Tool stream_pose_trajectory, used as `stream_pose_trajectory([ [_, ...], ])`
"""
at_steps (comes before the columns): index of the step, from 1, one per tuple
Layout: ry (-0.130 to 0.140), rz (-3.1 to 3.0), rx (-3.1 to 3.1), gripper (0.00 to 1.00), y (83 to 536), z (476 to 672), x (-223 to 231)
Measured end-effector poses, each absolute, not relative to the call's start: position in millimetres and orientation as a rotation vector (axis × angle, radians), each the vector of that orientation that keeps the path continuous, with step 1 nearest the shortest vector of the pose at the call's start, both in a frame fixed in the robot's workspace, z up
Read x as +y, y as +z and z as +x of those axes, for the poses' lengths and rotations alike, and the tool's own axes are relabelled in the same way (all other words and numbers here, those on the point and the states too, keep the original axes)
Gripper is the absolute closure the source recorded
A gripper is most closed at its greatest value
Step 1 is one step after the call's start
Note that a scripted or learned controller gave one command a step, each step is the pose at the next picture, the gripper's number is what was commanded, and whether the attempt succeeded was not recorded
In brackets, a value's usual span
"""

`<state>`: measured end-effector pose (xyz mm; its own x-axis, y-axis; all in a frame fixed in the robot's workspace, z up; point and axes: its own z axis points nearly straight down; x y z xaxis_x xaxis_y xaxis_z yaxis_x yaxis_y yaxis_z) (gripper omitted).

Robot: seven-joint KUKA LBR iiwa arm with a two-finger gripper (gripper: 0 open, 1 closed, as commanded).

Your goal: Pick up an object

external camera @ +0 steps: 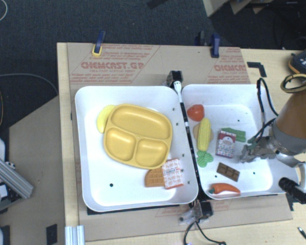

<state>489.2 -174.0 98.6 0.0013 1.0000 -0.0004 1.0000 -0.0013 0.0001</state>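
Observation:
In the right bin (219,89) lie a red tomato (196,112), a yellow corn cob (204,133), a green leafy piece (204,160), a red and green carton (227,143), a brown chocolate bar (228,172) and an orange pepper (225,189). My gripper (247,153) is low over the right side of this bin, just right of the carton and above the chocolate bar. Nothing shows in its grasp. The arm's orange band (298,119) rises behind it at the right edge.
The left bin (84,152) holds a yellow divided plate (137,136) with a yellow piece (103,118) tucked under its left edge. A brown waffle (155,178) and a small packet (172,173) lie near its front. A black divider (185,126) separates the bins.

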Motion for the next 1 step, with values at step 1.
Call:
stream_pose_trajectory([
  [1,0.004,2.215,2.219,1.0,154.2,499.0,-168.7],
])
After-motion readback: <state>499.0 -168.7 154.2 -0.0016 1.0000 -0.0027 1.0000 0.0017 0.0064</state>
